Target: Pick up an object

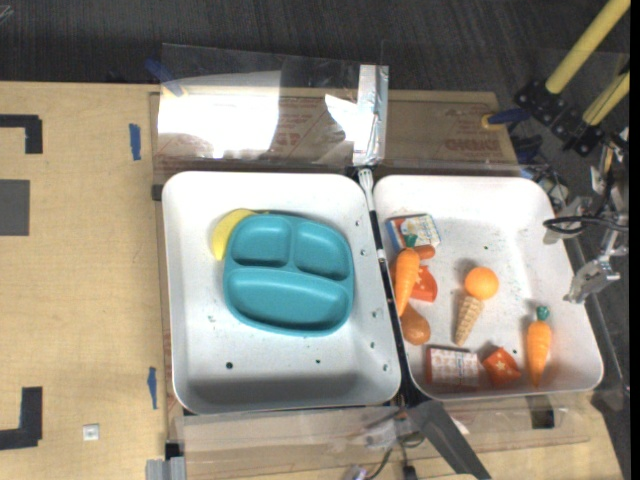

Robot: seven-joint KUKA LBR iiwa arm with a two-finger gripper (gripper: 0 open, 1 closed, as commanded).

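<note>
We see a tan bench (80, 268) bearing 2 shallow white bins side by side, the left bin (190, 368) and the right bin (520, 208), their inner rims touching. Behind the left bin lies a clear plastic sheet (270, 118) with a taped edge. Most of the left bin's floor is taken up by a teal tray (290, 273) with 3 compartments, and a yellow thing (226, 230) pokes out from under its upper left corner. The right bin holds the small things that could be picked up. Along its left side lies a long carrot (405, 276), with a red piece (426, 288) touching its right side and a brown lump (416, 326) just below its tip. A can (452, 366) lies on its side near the front wall, with a red toy (502, 366) just beside it. A small carrot (539, 343) with a green top stands near the right wall. In the middle we see a cone (466, 318) with an orange ball (481, 282) at its upper end, and a small printed box (414, 231) sits at the back left. The gripper (588, 280) shows as a grey metal part over the right rim of the right bin, apart from every toy; we cannot tell whether it is released or clenched.
</note>
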